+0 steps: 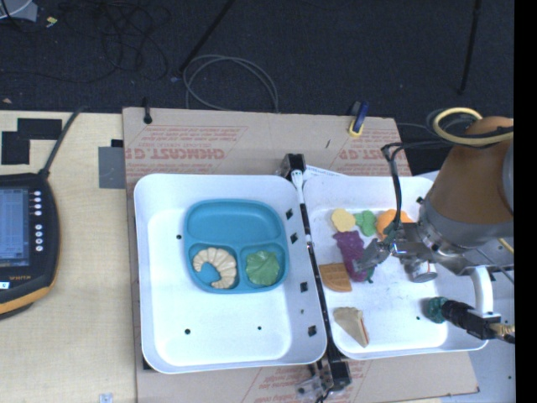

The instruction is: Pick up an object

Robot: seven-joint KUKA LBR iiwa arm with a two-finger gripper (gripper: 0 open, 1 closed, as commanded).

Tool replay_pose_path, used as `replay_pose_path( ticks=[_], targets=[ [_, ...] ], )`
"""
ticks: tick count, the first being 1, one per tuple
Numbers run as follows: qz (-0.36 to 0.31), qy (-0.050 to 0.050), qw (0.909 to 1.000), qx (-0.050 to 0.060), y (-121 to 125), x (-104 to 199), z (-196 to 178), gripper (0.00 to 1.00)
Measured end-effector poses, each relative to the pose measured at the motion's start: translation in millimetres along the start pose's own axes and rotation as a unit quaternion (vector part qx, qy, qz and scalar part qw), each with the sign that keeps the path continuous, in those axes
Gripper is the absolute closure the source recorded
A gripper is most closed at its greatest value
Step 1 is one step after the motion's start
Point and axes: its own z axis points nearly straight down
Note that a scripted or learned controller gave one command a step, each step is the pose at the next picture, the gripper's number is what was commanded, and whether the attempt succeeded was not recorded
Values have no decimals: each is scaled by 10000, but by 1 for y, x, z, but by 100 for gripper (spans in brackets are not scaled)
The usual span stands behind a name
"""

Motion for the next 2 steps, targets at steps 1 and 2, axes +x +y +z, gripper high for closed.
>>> replay_pose_path(
  ticks=[1,2],
  targets=[
    [12,-24,10000,-32,40,-39,116,0],
    [-24,-3,10000,-35,100,-14,111,0]
  ],
)
